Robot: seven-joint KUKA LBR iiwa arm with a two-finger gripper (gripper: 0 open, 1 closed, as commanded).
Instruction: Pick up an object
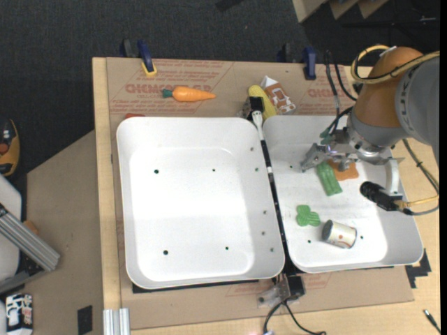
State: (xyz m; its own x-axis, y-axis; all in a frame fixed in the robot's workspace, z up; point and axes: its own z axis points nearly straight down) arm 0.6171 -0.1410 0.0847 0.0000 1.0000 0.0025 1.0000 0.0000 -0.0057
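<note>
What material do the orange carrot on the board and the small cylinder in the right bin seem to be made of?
Orange carrot with green top: probably moulded plastic, since its colour is uniform and faintly shiny. Small cylinder with a cream body and dark end: perhaps a labelled can, metal or plastic; too small to tell. Right white bin: smooth plastic, apparently.

Gripper [328, 156] fingers (over the green block [328, 179]) too small to read.

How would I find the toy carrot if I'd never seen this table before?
Start at the left white bin and look just past its far rim, on the brown board. The carrot lies there on its side: orange with a green tip, pointed unlike the yellow item nearby.
</note>
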